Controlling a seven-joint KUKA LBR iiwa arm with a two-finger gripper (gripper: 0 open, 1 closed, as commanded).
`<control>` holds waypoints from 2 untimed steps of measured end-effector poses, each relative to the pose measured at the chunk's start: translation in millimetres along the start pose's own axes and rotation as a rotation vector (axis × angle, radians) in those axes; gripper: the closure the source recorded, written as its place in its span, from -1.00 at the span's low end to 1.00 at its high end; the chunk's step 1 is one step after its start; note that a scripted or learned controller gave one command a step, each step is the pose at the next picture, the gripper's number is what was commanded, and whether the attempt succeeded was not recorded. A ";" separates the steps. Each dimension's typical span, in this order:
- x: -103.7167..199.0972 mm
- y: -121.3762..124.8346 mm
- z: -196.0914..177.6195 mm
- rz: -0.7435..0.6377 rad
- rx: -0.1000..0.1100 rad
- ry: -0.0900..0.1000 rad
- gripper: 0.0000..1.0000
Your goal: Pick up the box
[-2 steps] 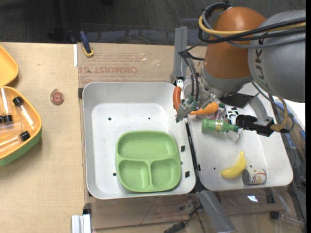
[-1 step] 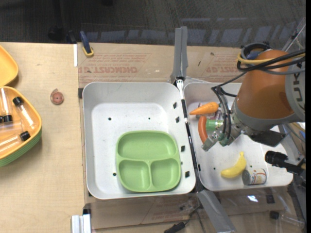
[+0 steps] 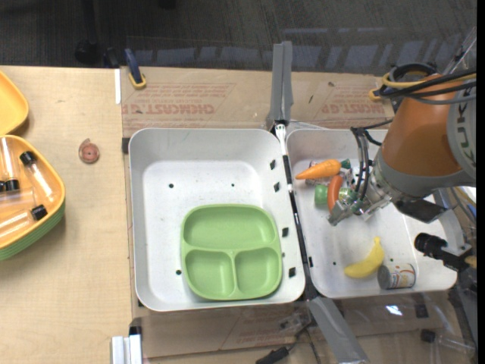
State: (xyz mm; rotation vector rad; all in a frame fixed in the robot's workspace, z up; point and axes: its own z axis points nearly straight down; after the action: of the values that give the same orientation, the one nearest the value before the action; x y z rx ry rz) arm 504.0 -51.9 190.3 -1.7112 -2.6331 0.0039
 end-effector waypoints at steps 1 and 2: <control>116.8 36.5 -0.1 0.341 0.001 -0.001 1.00; 23.7 71.5 -47.5 0.362 0.001 -0.001 1.00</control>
State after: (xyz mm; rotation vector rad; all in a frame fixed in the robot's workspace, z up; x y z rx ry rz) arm 559.8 -1.1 237.6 -2.1585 -2.2822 0.0062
